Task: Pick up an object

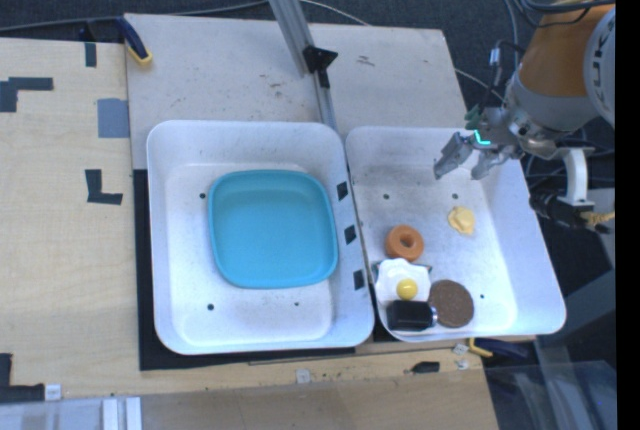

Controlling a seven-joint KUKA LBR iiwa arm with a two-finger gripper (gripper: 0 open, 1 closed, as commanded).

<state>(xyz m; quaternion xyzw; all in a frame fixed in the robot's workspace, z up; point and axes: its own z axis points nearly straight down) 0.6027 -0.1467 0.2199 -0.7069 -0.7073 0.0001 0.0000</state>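
At the near edge of the right bin (535,303), a tight cluster: one black block (410,316), one brown round disc (452,303) just beside it, one fried-egg piece (403,280) touching the block's far side. Just beyond that, one orange doughnut (405,242). Further back and to the right, one small yellow lump (461,220), standing apart from the rest. So five loose items in that bin, one of each

Left bin (160,218) carries one blue square plate (272,226), nothing else seen on it

Past the yellow lump, the gripper (472,158) hangs over the far part of the right bin, fingers spread moderately wide and pointing toward the bin floor, nothing between them. One arm (565,58), coming in from the right

Key relation: yellow lump is the nearest candidate, sitting just nearer the camera than the gripper and almost in line with it; doughnut is further off, nearer and to the left. Lump is too small to call a long axis. My read: no grasp made yet, short move toward the near side plus a descent would put the fingers around the lump. Risk is the lump being low and small, easy to nudge instead of pinch

Far side of the worktop (400,68): one grey metal bar (285,3) running diagonally, one yellow-blue clamp (135,43) at the far left corner
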